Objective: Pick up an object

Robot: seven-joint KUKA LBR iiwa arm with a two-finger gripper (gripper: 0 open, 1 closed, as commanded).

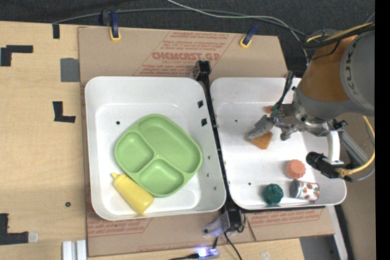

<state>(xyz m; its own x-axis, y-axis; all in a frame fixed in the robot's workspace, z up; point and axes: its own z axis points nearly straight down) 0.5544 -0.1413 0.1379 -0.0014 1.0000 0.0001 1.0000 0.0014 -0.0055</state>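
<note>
The grey arm reaches in from the right, wrist low over the right bin (pixel 244 91). Bare floor lies toward that bin's left wall. The gripper (pixel 272 126) is spread open, one finger touching an orange wedge (pixel 262 141) at mid-bin, gripping nothing

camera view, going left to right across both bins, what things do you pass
yellow mustard bottle → green divided plate → orange food piece → dark green ball → salmon-coloured round piece → small printed can
</note>
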